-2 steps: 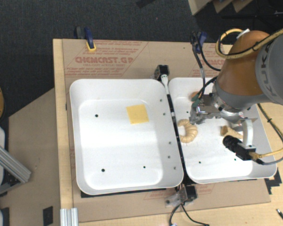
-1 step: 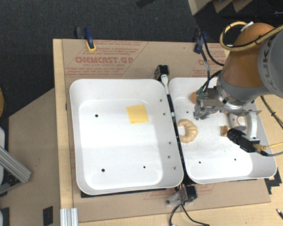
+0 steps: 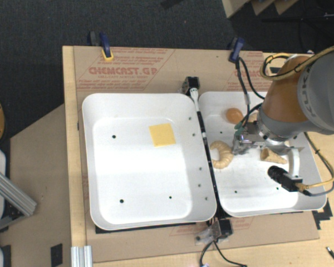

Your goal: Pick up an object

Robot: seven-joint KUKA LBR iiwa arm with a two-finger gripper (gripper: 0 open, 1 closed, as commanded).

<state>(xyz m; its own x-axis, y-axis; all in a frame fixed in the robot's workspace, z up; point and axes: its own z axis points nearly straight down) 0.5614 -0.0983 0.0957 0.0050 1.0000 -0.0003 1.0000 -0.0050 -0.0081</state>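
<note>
White bins side by side on a cardboard-covered bench, arm low over the right one.

Left bin (image 3: 100, 149) holds a flat yellow square (image 3: 162, 134), lying near its middle. Right bin (image 3: 250, 196) holds a pale croissant-shaped piece (image 3: 222, 153) near its left wall, a small orange-brown rounded item (image 3: 234, 115) toward the far side, and a tan piece (image 3: 274, 157) partly hidden under the arm. Gripper (image 3: 240, 140) sits just right of the croissant piece, between it and the rounded item; cannot tell if its fingers are spread or pressed together, nothing visibly pinched. Grey arm (image 3: 317, 93) with orange band enters from the right.
</note>
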